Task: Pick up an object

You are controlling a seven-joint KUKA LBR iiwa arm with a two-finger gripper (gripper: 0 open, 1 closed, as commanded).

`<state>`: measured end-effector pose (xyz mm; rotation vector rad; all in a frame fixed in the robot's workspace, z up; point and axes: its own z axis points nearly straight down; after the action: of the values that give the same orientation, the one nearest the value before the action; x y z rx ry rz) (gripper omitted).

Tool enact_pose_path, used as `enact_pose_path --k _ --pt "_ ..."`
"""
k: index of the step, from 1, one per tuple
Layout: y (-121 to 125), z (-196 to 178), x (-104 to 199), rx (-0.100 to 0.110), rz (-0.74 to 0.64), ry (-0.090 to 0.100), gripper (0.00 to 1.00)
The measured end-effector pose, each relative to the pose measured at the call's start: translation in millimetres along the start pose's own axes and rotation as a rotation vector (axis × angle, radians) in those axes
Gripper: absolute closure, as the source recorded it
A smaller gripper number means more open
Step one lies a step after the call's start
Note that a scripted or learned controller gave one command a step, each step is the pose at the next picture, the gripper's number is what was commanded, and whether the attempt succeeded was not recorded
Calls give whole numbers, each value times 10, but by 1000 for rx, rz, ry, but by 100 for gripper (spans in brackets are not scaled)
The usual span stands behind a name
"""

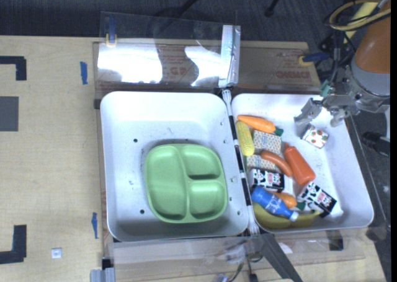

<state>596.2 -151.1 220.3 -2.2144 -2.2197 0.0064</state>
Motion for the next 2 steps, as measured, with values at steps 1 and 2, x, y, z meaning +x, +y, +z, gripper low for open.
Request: enact_pose_path --k 1,2 --pt "214 799 348 0 -139 0 0" --pt "397 1282 447 -13 -425 -4 0"
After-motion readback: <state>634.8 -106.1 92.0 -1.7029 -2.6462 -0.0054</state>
